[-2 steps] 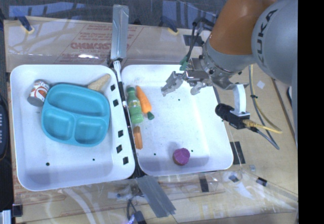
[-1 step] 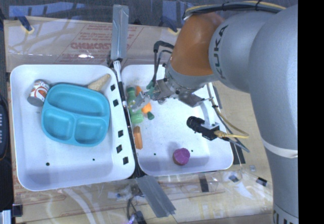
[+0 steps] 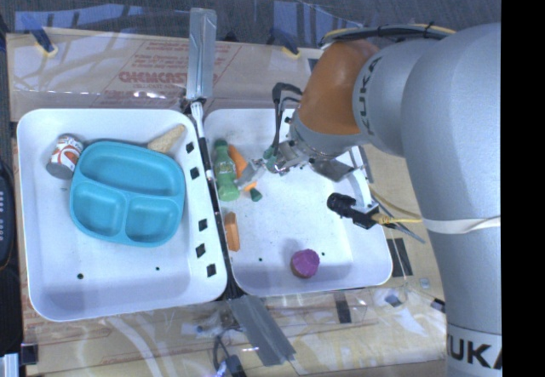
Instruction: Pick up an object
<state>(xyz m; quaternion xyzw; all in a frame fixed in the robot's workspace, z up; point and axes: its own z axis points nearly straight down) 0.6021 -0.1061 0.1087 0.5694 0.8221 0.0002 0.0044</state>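
Gripper (image 3: 274,161) is hovering in the right bin (image 3: 341,277) beside the green bottle (image 3: 226,175) (grip state unclear), seemingly lining up a pick.

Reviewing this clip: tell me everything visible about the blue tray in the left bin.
The blue tray is a light-blue divided plate that looks like smooth plastic, with rounded corners and three compartments: one long and two smaller. It lies flat and right side up, turned slightly, in the upper part of the left bin. Nothing lies in its compartments. A small red-and-white object sits against its upper left edge, and a tan wedge lies at its upper right corner.
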